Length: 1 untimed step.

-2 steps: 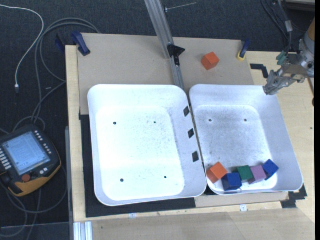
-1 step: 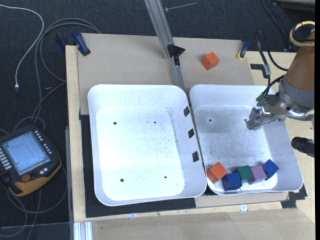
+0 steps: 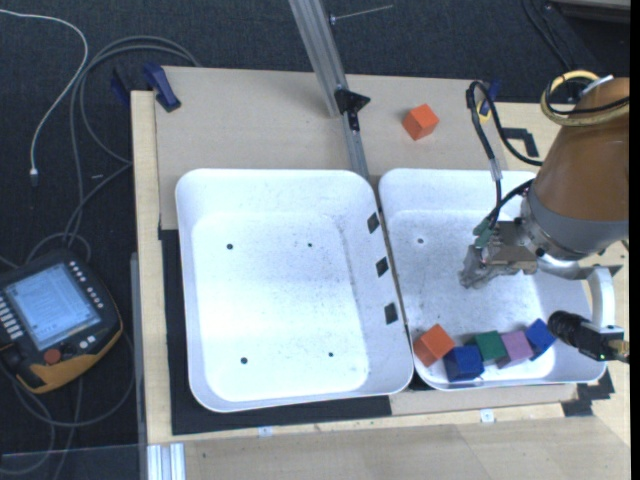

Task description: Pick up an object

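Blocks sit in a row along the near wall of the right bin: an orange block, a dark blue block, a green block, a purple block and a blue block. Above them the hand hangs low over the bin floor, nothing between its fingers; whether they are apart I cannot tell. The grey arm reaches in from the right. Another orange cube lies on the tabletop beyond the bins.

An orange block lies on the bench; a teach pendant rests on the floor.
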Available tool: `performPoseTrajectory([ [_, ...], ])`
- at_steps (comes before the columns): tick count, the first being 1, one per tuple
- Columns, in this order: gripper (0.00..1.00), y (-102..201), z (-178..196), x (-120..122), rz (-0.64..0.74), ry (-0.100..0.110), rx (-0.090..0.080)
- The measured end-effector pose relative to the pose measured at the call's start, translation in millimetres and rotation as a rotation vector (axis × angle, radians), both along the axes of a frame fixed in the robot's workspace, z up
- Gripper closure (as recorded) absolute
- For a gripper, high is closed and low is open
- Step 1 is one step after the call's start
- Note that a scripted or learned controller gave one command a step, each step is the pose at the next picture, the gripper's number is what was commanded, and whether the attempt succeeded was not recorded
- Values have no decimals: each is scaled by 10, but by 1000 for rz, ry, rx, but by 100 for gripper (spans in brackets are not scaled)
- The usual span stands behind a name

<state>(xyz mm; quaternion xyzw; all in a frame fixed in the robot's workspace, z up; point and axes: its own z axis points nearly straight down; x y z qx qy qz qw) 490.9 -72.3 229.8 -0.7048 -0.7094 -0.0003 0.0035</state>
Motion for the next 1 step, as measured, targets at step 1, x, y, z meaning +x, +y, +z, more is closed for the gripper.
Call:
performPoseTrajectory([
  [1, 100, -127, -17, 454, -4, -8, -6],
])
